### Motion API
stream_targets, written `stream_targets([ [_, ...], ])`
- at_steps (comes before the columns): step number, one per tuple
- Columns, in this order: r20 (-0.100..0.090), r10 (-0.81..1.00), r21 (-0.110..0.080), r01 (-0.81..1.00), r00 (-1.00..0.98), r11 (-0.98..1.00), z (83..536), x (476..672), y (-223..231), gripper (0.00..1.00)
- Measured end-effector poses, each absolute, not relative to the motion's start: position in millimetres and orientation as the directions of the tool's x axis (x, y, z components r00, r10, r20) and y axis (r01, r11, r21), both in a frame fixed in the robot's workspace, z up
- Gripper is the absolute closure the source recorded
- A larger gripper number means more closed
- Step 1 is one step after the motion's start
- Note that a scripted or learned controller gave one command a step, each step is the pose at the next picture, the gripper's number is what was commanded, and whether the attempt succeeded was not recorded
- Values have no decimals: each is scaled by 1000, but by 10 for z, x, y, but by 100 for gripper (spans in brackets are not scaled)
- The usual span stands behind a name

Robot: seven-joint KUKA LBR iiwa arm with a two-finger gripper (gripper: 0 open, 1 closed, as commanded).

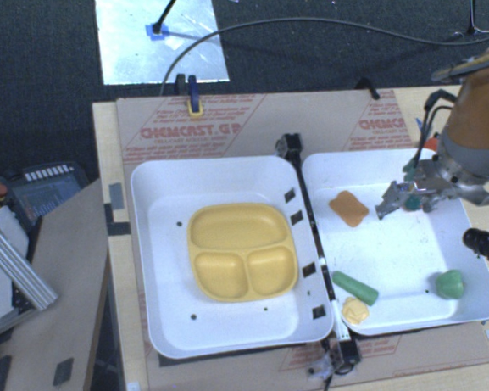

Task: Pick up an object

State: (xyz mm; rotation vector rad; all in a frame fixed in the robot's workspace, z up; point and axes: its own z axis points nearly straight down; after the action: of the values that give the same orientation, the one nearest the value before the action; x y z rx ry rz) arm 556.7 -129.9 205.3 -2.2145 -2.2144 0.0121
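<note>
Red "CHEMCAST GP" print repeats, upside down, on the brown sheet (221,120) under my two bins; rest of lettering too cut off to read.

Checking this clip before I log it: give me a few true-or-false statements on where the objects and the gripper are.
1. The yellow divided tray sits in the left bin. True.
2. The orange piece lies in the left bin. False: it lies in the right bin, near its upper left.
3. The gripper is over the right bin, to the right of the orange piece. True.
4. The round green object sits on the yellow tray. False: it rests near the right bin's lower right corner.
5. The long green piece and the small yellow piece lie close together near the right bin's lower left. True.
</note>
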Motion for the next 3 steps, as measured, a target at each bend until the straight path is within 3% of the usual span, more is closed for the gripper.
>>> stream_targets([
  [1,-1,1000,1,1000,-3,3,2127,5595,-1296,0],
  [3,0,1000,0,1000,-1,1,1099,5651,-1268,0],
])
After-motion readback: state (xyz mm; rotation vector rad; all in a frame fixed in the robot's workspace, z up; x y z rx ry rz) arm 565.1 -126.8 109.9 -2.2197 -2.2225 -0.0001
